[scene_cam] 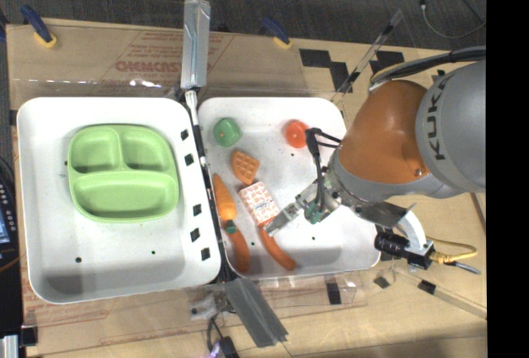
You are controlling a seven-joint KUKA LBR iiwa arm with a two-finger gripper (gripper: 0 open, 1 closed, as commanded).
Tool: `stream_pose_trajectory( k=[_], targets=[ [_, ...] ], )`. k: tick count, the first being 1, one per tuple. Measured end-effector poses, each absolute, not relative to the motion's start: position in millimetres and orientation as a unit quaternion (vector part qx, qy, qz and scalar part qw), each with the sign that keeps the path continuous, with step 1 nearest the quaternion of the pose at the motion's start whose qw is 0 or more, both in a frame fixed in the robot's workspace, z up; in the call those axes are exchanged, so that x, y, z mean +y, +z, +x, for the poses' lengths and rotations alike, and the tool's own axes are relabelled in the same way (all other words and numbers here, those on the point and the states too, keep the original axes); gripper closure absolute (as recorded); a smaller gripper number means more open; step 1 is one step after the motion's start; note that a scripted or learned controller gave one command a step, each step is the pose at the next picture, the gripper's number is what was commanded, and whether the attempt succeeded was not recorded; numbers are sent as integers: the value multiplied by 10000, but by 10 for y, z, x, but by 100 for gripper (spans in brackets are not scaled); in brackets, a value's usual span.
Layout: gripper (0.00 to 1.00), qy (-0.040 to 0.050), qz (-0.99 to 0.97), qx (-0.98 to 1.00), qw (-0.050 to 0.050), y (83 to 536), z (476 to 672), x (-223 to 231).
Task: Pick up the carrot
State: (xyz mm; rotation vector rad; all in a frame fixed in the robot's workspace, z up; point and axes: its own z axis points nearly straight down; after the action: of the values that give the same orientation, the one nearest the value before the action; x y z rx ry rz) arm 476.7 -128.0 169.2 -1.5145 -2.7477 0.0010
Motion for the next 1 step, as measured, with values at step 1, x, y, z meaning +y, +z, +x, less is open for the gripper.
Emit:
stream_pose_trajectory(
  k=[1],
  targets=[
    [0, 17, -7216, -6923, 35, 1164, 4752, -1119]
  ],
)
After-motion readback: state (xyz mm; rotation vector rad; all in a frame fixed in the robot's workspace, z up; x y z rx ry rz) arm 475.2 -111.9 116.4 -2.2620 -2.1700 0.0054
